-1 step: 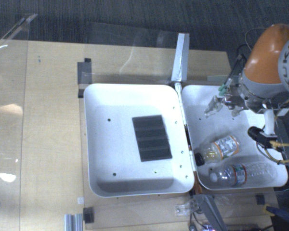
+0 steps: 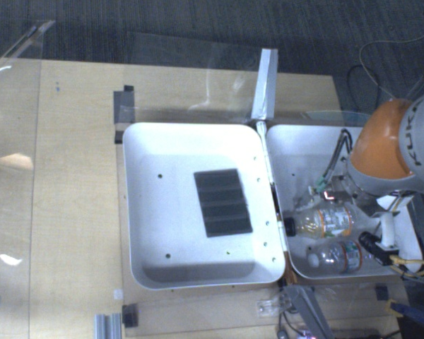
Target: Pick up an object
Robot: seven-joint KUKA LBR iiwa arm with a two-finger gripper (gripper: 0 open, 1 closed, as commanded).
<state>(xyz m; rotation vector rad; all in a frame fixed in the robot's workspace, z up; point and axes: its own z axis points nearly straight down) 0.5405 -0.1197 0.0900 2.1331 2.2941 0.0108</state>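
The fingers' state we cannot tell, as our gripper (image 2: 330, 196) sits low in the right bin (image 2: 290, 147) just above 1 clear bottle (image 2: 325, 222), with a 2nd bottle (image 2: 333, 256) nearer and a dark pad (image 2: 222, 202) in the left bin (image 2: 162, 154).

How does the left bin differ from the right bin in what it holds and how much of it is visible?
The left bin holds one flat dark ridged pad near its middle; the right bin holds two clear plastic bottles lying on their sides. The left bin is in full view, while the arm covers much of the right bin. Both are shallow, white and round-cornered, set side by side.
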